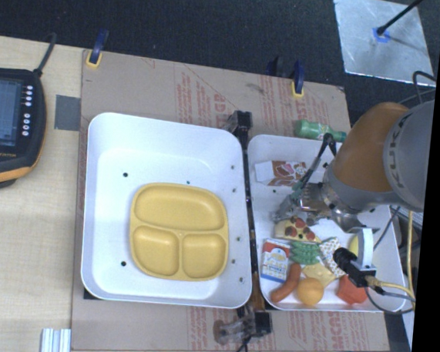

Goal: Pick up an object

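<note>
Cardboard-covered bench, smooth white bins

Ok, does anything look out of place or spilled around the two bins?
One thing: a green object lies outside the right bin, on the cardboard beyond its far rim, apart from the toy food piled inside. Nothing looks spilled; the yellow tray sits flat in the left bin.

The arm is bulky and rounded, with a grey shell and a broad orange band above the wrist. Below that sits a grey metal wrist section, and a thin dark cable runs along it towards the gripper.
</note>
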Action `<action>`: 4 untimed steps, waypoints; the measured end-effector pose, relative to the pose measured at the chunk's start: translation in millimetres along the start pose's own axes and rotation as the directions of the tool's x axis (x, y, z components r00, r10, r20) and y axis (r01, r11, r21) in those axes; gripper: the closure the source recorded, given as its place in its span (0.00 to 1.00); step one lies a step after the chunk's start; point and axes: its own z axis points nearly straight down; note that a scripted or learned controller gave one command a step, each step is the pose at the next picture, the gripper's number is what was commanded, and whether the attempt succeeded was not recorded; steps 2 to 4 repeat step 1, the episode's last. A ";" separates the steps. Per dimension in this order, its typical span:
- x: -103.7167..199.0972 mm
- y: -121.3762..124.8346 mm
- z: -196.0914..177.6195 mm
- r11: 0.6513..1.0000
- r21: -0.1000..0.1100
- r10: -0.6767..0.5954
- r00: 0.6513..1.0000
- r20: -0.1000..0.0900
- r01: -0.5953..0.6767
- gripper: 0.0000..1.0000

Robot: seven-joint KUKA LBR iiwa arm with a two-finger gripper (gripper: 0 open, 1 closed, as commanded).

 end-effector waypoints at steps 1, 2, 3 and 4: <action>52.8 53.9 -91.1 1.000 -0.004 0.004 1.000 -0.002 -0.004 1.00; 52.8 53.9 -91.1 1.000 -0.004 0.004 1.000 -0.002 -0.004 1.00; 52.8 53.9 -91.1 1.000 -0.004 0.004 1.000 -0.002 -0.004 1.00; 52.8 53.9 -91.1 1.000 -0.004 0.004 1.000 -0.002 -0.004 1.00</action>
